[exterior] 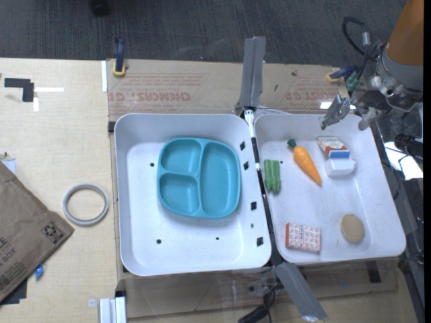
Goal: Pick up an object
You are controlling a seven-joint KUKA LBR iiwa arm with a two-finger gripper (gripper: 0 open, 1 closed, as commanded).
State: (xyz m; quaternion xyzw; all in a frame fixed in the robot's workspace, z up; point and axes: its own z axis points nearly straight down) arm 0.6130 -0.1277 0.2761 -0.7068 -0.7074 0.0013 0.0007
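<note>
Objects for picking lay in the right bin (394, 200): a carrot (307, 163), a green vegetable (272, 176), a small carton (335, 151), a patterned box (303, 237) and a round cookie (352, 228). The gripper (351, 112) hung above the bin's far right corner, its fingers spread apart and holding nothing. The left bin (138, 180) held a teal divided plate (200, 177). White floor lay bare between the carrot and cookie.

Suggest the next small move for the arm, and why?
Probably bring the gripper down and slightly toward the camera onto the small carton. It hovers at the far edge of the right bin, holding nothing, and the carton is the nearest item, just ahead of the carrot.
</note>
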